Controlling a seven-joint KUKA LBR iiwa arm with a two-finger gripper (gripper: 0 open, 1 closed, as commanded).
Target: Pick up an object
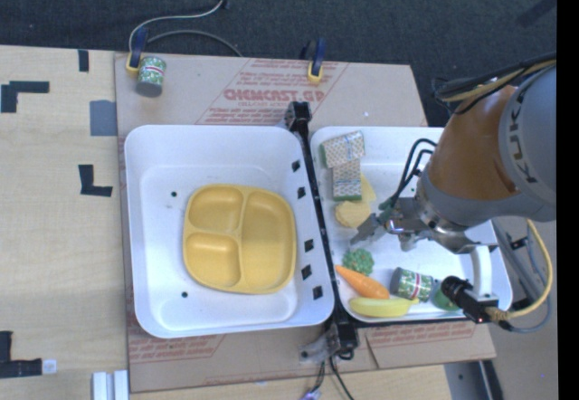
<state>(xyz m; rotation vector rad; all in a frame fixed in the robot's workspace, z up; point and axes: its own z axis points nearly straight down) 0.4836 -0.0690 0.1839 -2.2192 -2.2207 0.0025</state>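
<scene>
Overhead view. The arm reaches over the right bin; its gripper hangs with fingers slightly apart, clamped on nothing. Just left of the fingertips lies a pale yellow round piece, partly under a grey-green packet, with a patterned pouch beyond it. Below the gripper lie a broccoli floret, a carrot, a banana and a small can. Further left, the left bin holds a yellow divided plate
</scene>
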